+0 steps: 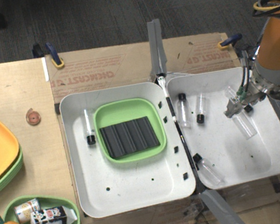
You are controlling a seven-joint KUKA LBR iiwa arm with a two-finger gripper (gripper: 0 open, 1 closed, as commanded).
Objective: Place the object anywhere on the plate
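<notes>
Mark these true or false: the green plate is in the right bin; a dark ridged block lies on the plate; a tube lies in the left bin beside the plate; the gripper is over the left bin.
1. The green plate is in the right bin. False: it sits in the left bin.
2. A dark ridged block lies on the plate. True.
3. A black-capped tube lies in the left bin beside the plate. True.
4. The gripper is over the left bin. False: it is over the right bin.

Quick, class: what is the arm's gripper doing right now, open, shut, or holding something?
Gripper: over the right bin, just above a clear tube; open or shut cannot be told, and no grasp is visible.
</notes>
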